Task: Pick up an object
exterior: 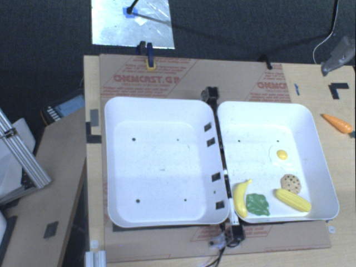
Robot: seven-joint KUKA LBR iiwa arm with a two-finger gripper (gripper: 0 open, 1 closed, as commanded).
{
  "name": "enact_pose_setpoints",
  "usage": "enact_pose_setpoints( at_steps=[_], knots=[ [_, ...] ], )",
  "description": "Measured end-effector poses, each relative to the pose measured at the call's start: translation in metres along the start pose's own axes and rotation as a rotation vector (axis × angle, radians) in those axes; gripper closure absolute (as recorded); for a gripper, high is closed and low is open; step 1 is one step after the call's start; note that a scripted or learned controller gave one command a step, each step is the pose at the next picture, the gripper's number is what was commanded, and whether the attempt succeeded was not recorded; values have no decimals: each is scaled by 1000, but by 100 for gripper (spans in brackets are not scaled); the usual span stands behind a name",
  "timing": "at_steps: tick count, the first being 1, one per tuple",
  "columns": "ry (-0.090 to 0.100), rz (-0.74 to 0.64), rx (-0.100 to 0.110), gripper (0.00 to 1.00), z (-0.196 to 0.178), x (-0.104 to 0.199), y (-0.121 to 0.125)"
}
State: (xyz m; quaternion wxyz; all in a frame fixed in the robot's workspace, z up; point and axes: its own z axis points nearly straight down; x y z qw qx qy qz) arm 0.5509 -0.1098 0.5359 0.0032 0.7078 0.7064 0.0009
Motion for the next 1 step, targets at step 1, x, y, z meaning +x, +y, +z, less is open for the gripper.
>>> enact_pose_setpoints(
  at_steps=[1],
  knots=[
    [-2,7,2,0,1,-103,-27]
  ],
)
